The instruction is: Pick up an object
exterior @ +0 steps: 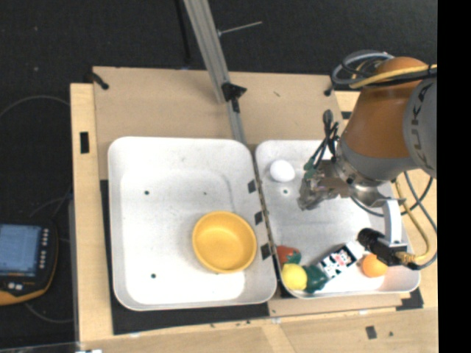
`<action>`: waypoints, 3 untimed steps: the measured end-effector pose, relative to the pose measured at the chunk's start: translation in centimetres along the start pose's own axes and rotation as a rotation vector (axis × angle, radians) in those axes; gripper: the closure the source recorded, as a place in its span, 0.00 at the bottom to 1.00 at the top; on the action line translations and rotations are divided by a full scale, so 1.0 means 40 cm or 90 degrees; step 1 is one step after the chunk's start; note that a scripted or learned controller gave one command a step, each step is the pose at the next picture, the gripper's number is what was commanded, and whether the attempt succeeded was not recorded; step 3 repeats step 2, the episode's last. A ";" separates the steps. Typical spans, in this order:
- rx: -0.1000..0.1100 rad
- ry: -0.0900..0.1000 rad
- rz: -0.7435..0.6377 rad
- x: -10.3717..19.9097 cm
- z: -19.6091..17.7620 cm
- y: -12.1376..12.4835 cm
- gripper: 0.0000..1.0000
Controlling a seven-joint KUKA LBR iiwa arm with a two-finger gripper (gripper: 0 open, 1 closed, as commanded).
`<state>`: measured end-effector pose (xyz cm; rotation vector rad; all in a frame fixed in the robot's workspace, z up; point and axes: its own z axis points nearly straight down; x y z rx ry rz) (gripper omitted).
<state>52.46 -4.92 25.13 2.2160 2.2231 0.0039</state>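
My gripper [310, 194] hangs over the upper middle of the right bin [294, 153], below the grey and orange arm. A white ball [281, 170] lies just to its left near the bin's back corner. Along the bin's front edge lie a yellow ball [294, 276], a small red piece [288, 256], a green piece [315, 278], a black and white box [338, 259] and an orange ball [374, 265]. Nothing shows between the fingers.
A yellow bowl [224, 240] sits in the left bin [147, 175], toward its front right. A metal pole [213, 50] slants up from between the bins. A handheld pendant [23, 259] lies off the bench at the far left.
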 end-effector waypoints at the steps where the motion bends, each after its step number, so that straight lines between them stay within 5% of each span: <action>1: 0.000 0.000 -0.003 0.134 0.015 0.027 1.00; 2: 0.001 0.001 -0.002 0.271 0.002 0.004 1.00; 3: 0.001 0.001 -0.002 0.271 0.002 0.004 1.00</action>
